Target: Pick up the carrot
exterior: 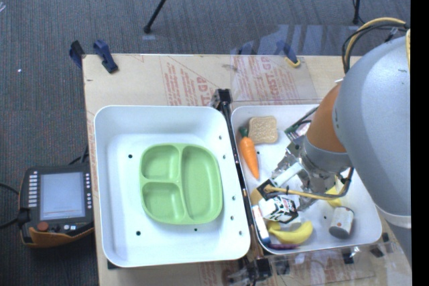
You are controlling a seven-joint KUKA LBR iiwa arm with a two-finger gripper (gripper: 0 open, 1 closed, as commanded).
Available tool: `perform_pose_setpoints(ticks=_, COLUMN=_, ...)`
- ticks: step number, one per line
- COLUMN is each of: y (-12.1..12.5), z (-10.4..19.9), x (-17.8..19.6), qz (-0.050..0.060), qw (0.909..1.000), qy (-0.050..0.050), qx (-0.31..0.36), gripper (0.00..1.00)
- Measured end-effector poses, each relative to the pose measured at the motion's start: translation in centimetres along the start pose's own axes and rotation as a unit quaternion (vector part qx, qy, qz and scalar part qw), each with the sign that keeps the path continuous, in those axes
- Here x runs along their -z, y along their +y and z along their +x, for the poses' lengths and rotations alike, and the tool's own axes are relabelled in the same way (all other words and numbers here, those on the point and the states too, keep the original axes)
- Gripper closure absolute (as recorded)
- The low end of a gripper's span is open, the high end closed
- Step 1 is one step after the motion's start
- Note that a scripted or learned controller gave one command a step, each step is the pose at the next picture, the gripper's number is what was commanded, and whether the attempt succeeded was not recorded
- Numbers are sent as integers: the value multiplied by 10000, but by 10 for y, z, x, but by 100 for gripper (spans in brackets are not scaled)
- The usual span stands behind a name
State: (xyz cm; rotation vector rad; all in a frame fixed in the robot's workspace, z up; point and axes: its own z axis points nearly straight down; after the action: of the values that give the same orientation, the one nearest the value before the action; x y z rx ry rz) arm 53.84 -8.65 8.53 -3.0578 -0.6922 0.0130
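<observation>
The carrot (250, 156), orange with a green top, lies lengthwise along the left wall of the right bin (365, 201), its tip pointing toward the front. My gripper (289, 171) hangs low over the middle of this bin, a short way right of the carrot and apart from it. The arm's grey body and orange band cover the bin's right side.
A slice of toast (263, 130) lies at the back of the right bin, just behind the carrot. A banana (292, 232) and a grey-white cylinder (340, 222) lie near the front. The left bin (110, 144) holds a green divided plate (181, 183).
</observation>
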Motion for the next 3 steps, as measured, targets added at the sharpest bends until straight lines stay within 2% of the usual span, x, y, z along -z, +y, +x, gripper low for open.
perform_pose_setpoints(ticks=1, y=-8, z=91, x=107, qz=-39, qw=9993, qy=79, qx=-374, gripper=0)
perform_pose_setpoints(ticks=2, y=9, z=30, x=47, qz=-4, qw=9987, qy=-26, qx=-504, gripper=0)
perform_pose_setpoints(ticks=3, y=14, z=37, x=0, qz=-1, qw=9928, qy=-9, qx=-1198, gripper=0)
